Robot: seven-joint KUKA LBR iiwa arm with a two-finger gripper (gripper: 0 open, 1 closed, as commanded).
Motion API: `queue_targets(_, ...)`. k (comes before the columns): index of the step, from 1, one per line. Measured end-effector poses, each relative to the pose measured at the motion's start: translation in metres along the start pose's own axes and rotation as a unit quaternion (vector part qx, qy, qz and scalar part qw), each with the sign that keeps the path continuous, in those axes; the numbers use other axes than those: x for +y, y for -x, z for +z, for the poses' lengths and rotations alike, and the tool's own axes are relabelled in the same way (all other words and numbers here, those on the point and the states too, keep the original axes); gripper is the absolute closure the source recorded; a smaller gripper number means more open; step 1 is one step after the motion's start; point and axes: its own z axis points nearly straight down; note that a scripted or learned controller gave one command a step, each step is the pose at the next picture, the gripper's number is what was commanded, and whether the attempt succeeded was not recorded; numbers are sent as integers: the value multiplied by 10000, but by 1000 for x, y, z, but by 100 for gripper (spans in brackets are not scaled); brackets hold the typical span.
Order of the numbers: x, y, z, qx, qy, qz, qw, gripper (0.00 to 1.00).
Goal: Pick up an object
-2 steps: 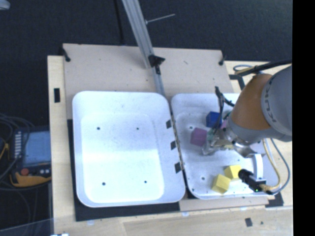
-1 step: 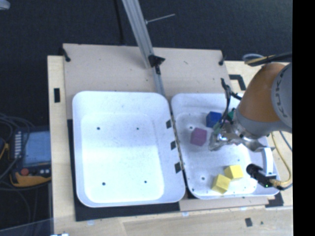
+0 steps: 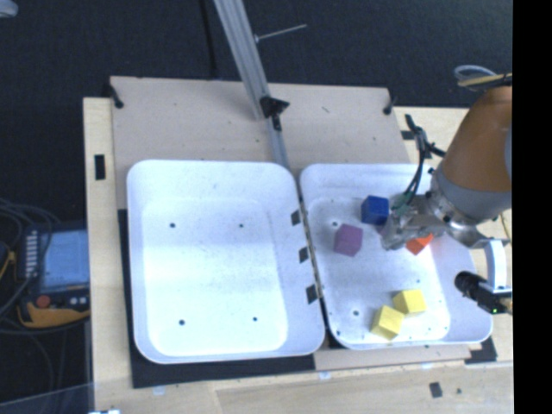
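Observation:
In the right bin (image 3: 345, 330) lie a blue cube (image 3: 374, 210), a purple cube (image 3: 348, 240), an orange-red block (image 3: 418, 245) and two yellow blocks (image 3: 410, 301) (image 3: 388, 321). My gripper (image 3: 398, 233) hangs low over the bin between the blue cube and the orange-red block, which is partly hidden behind it. The purple cube sits a little to its left. The arm's orange band and grey wrist (image 3: 479, 166) rise to the right.
The left bin (image 3: 147, 231) lies beside the right one, with small black clips along the shared wall. A slanted metal rail (image 3: 246, 54) crosses the back of the bench. A blue device (image 3: 65, 261) with cables sits off the bench at left.

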Motion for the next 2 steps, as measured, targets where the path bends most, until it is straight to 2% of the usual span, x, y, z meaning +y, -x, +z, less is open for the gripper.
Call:
queue_targets(1, 1, 1, -8, 9, -32, -3, 10000, 100)
queue_targets(2, 17, -55, -15, 19, -30, -28, 10000, 100)
